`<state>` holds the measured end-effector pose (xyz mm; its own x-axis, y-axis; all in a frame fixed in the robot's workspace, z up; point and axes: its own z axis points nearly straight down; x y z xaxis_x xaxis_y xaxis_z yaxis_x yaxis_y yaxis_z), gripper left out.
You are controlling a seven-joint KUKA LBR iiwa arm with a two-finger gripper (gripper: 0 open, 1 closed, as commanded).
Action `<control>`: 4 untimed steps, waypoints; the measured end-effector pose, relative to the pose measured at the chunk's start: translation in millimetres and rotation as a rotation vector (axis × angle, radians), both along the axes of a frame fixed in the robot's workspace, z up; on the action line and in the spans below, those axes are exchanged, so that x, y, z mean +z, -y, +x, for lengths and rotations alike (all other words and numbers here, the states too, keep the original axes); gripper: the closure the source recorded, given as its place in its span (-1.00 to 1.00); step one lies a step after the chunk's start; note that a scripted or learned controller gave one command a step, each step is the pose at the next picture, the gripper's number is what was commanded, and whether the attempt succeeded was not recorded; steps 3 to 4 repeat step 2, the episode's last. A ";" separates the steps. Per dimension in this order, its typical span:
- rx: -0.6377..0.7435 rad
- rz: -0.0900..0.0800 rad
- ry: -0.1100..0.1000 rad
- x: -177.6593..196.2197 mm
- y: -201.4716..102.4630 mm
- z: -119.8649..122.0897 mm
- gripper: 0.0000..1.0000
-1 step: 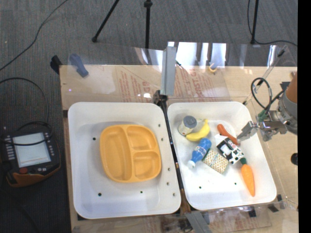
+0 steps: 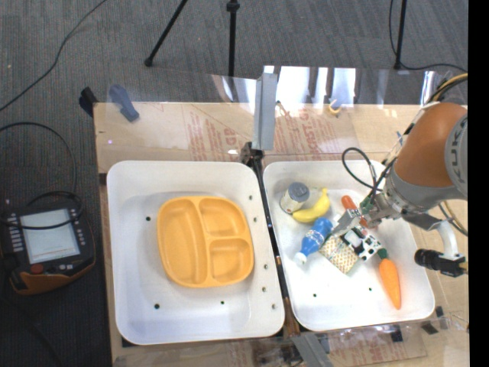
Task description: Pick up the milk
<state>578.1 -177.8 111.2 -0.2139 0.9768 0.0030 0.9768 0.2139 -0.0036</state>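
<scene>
The milk [image 2: 367,245], a small carton with black-and-white cow patches, lies in the right bin [image 2: 306,300], touching a speckled packet [image 2: 340,253] on its left and with a carrot [image 2: 390,282] just to its near right. The pincer [image 2: 357,219] hangs just beyond the carton; whether it is released or clenched cannot be told. A blue bottle [image 2: 312,240], a banana [image 2: 313,208] and a round jar [image 2: 295,196] lie further left, and a yellow divided plate [image 2: 205,240] sits in the left bin [image 2: 130,281].
</scene>
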 end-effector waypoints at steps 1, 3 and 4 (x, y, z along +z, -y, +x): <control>-0.005 0.001 0.004 11.7 1.8 1.3 1.00; 0.387 0.000 0.002 127.5 -42.3 -61.2 1.00; 0.387 0.000 0.002 127.5 -42.3 -61.2 1.00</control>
